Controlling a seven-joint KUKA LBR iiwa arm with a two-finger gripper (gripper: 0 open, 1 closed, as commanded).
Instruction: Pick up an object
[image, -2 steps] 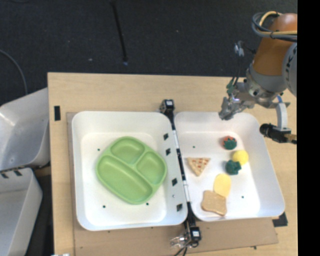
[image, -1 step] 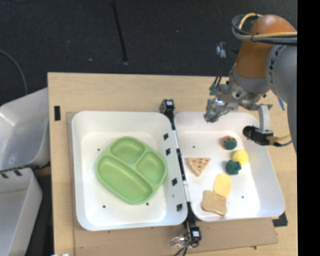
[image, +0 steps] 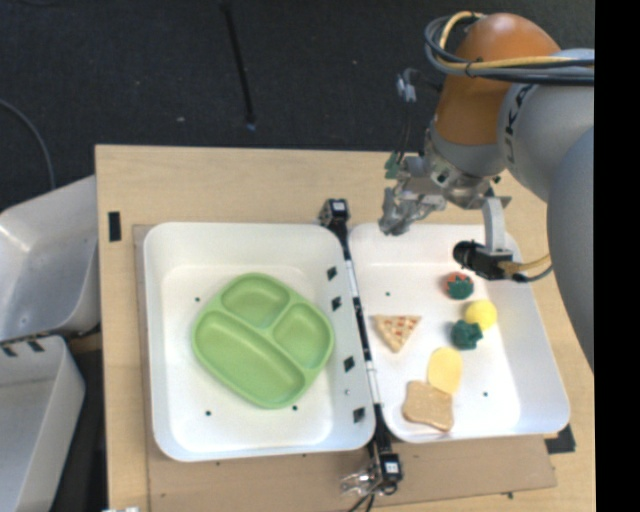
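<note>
- Grey two-finger gripper hovers at the right white bin's 11 o'clock corner; whether its fingers are spread, I cannot tell.
- Triangular pizza-slice toy lies at 6 o'clock from it, tip pointing toward 6.

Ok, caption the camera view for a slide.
End effector above right bin of toy food; green plate in left bin.
</note>
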